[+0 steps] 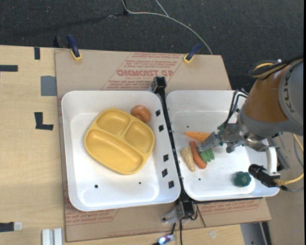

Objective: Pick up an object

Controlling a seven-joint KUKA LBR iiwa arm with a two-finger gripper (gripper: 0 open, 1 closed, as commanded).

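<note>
clearly red "chemcast gp" print on cardboard sheet [143,71] under bins

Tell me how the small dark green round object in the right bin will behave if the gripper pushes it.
The small dark green round object looks rounded, so it will probably roll rather than slide. It sits near the right white bin's front wall, which may stop it. It seems small and likely light, so the gripper could knock it away.

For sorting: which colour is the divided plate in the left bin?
Yellow; the plate shows best in the camera view.
</note>
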